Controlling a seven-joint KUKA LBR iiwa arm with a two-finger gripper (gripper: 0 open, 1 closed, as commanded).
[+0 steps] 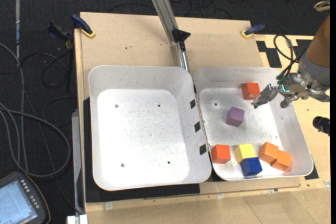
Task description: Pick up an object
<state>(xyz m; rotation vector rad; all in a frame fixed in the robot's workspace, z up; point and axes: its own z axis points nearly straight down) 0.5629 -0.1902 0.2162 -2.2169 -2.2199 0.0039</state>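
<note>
Left shallow white plastic bin (105, 113) holds nothing to grab. Right shallow white plastic bin (299, 134) holds every candidate: small purple cube (235, 116) mid-bin, orange cube (250, 90) near the far wall, orange cube (221, 153), yellow cube (244, 151), blue cube (251, 166) and two more orange blocks (276, 155) along the near wall. Two-finger gripper (270, 96) sits just right of the far orange cube, spread apart, nothing between the prongs. Risk: a descent from here could clip that cube's edge and shove it aside. Bins rest on a tan fibreboard bench (136, 42); dark carpet with cables around.
</note>
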